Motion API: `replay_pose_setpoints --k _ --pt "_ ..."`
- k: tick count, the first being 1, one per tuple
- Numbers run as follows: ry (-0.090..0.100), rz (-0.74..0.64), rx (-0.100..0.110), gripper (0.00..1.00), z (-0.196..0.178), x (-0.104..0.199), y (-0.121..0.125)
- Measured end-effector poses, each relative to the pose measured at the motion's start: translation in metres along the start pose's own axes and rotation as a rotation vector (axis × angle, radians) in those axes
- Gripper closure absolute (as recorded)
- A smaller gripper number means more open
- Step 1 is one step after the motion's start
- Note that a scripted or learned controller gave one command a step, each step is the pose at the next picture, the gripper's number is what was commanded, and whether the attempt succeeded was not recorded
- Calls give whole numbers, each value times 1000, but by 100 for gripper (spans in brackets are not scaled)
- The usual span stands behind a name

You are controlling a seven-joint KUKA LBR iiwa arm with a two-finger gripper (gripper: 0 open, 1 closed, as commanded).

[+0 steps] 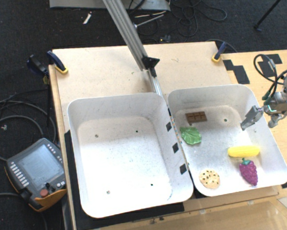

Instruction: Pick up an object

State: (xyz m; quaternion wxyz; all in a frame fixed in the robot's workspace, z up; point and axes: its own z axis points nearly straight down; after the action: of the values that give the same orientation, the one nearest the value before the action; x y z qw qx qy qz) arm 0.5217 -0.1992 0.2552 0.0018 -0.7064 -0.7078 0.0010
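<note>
From the overhead camera I see the two-finger gripper (263,118) spread wide and grasping nothing, over the right white bin's (270,173) right rim. In that bin lie a brown chocolate bar (195,117), green leaf (191,135), yellow corn cob (244,151), purple grape bunch (249,172) and speckled cookie (209,179), all apart from it.

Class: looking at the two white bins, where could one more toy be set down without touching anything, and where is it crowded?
The left bin offers bare floor wall to wall. In the right bin, free floor lies between the chocolate bar, lettuce leaf and corn cob. The near right corner is crowded: corn cob, grapes and cookie. The gripper hangs over the right wall.
</note>
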Motion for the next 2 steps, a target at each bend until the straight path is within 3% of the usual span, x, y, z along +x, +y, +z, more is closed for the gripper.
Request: replay_pose_setpoints --k 1,2 --pt "-1 1 -4 0 -2 0 1" --pt "0 2 0 0 41 -1 4"
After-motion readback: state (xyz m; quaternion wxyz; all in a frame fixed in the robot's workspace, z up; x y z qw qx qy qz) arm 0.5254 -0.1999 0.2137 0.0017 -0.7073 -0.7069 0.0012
